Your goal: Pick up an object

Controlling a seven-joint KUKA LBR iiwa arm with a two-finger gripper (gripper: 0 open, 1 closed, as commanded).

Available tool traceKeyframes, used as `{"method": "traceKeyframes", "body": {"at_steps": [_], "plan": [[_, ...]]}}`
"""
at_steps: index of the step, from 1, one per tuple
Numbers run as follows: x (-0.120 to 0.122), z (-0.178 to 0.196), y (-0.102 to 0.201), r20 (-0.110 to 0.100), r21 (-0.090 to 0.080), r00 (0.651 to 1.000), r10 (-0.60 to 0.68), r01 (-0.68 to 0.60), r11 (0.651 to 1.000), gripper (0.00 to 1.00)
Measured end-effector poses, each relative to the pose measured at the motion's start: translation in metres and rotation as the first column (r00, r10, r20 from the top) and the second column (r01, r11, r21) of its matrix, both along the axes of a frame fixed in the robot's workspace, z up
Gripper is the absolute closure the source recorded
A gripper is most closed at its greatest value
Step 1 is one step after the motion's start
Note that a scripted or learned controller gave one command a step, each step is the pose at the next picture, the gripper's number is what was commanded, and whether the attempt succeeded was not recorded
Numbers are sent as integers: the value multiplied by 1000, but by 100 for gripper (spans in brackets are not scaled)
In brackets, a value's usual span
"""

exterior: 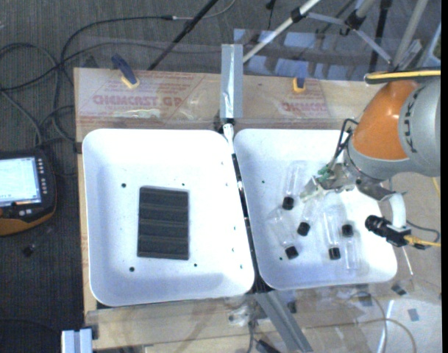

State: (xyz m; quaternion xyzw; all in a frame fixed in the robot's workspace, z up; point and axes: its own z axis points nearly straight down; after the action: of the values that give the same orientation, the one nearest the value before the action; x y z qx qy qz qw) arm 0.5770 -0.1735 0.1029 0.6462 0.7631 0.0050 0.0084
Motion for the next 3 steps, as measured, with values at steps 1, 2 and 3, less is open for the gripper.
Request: {"method": "traceKeyframes", "body": {"at_steps": [1,2,3], "plan": [[39,81,76,-20,3,1000,-14,14,1000,100],[39,89,77,-21,4,1000,-12,12,1000,100],[39,89,77,-21,4,1000,-12,12,1000,0]]}}
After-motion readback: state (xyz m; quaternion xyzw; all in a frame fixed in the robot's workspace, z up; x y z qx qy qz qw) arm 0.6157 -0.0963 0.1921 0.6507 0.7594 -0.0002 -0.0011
